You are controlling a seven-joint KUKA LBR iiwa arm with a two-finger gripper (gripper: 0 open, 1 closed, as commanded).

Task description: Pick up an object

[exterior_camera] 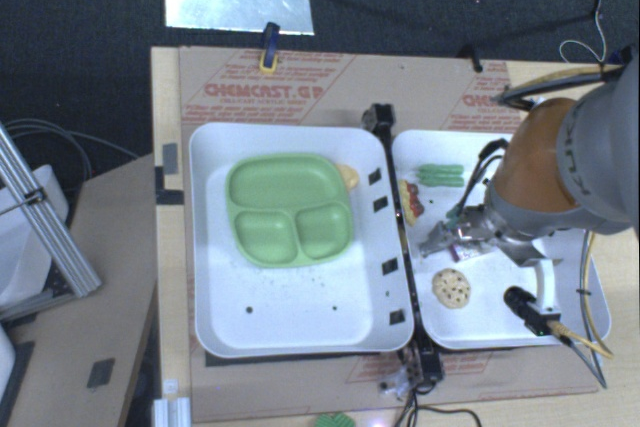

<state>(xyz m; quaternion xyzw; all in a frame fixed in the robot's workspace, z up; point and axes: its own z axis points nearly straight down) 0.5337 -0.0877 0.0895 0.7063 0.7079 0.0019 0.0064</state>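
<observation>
The right bin (480, 325) holds a round chocolate-chip cookie (451, 289) near its front, a green bean-like item (441, 175) at the back, and a small red and yellow item (410, 199) by its left wall. My gripper (447, 241) hangs low over the middle of this bin, just behind the cookie, pointing left. A small purple bit shows at its fingers, but I cannot tell whether it is part of the gripper or a held thing. The grey arm with its orange band (535, 160) covers the bin's right half.
The left bin (215, 315) holds a green divided tray (290, 210) with a yellow item (347, 177) at its right rim. A black divider with clips (392, 215) runs between the bins. Cables (585, 335) lie at the right bin's front right corner.
</observation>
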